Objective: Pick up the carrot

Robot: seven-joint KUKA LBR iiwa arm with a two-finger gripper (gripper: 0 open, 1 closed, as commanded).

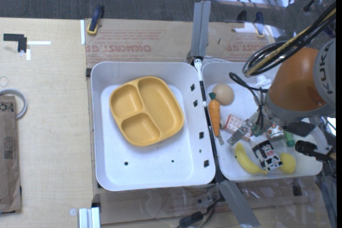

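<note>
carrot (214, 115) lengthwise along right bin's left wall, green top rearward

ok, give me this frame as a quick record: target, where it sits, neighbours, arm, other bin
target: carrot, orange with green top, lying free
location: right bin, against its left wall
neighbours: beige egg-shaped item by the carrot's top; small red-and-white packet to its right; banana nearer the front
arm: gripper low over the middle of the right bin, beside the carrot, not on it
left bin: yellow divided plate
</note>
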